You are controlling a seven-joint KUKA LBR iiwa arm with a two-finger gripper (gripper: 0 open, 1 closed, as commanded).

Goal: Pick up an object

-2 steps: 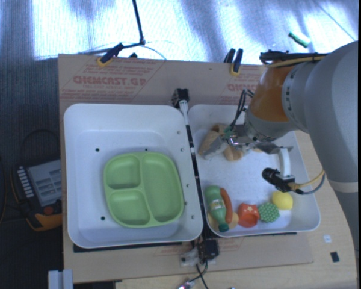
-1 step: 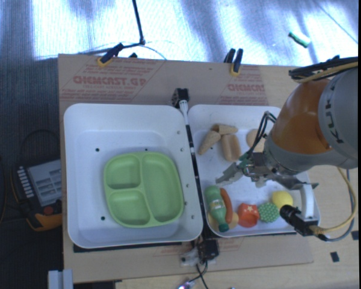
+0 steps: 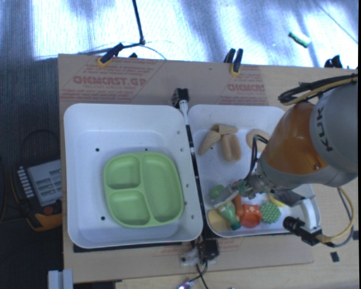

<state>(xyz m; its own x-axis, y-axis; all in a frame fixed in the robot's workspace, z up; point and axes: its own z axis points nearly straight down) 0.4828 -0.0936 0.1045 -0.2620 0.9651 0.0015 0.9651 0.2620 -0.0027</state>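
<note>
Toy food pieces lie heaped at the near edge of the right bin, directly below the gripper. The arm reaches in from the right, bent steeply down over that heap. Nothing is visibly held by the gripper.

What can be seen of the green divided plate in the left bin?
The green plate is pale lime, plastic-looking, with rounded corners and three compartments: two small ones on its left, one long one on its right. It lies flat, right side up, on the floor of the left bin, toward the near right corner, turned slightly.
</note>
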